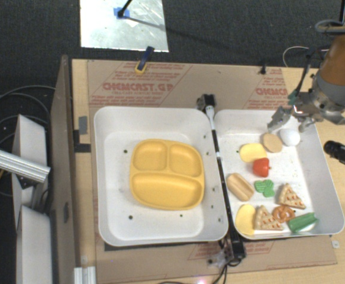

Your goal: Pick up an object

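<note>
Over the right bin's (329, 176) far corner, the claw (292, 122) hangs spread wide, gripping nothing, white egg (289, 137) just below it.

Lighting is even and moderately bright from overhead. The white bins (160, 123) show slight washout. A shiny sheet (123, 15) at the top reflects glare. Shadows are soft. Focus is mildly soft throughout, with low resolution.

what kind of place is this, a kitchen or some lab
Most likely a robotics lab bench, not a kitchen: a robot arm reaches over two white bins, the food such as the pizza slice looks like plastic toys, and loose cables lie beside the bench.
</note>
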You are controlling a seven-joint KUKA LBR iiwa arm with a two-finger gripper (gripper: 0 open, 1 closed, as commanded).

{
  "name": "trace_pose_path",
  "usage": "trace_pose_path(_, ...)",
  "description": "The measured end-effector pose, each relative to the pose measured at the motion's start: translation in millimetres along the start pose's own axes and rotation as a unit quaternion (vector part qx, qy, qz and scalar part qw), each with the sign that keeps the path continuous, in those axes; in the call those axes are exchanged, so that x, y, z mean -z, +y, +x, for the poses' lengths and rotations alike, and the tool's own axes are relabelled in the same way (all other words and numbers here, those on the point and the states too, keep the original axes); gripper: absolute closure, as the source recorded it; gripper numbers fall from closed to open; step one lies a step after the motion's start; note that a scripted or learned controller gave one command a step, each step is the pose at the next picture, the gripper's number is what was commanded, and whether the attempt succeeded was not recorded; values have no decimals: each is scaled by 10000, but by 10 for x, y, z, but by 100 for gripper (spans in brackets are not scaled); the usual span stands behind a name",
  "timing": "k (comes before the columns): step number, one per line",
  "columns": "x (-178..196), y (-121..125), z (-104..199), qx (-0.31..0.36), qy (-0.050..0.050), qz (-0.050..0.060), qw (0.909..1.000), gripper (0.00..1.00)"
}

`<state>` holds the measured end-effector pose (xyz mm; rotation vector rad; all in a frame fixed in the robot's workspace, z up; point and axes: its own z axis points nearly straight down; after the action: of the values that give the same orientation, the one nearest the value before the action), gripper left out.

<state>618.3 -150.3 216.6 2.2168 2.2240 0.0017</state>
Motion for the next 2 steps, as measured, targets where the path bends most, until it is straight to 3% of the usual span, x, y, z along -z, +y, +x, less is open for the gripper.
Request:
trace_pose_path(1, -1363, -245, 85, -13, 28, 46, 10000, 0)
trace_pose_path(2, -1327, -574, 176, -18, 8, 23, 10000, 0)
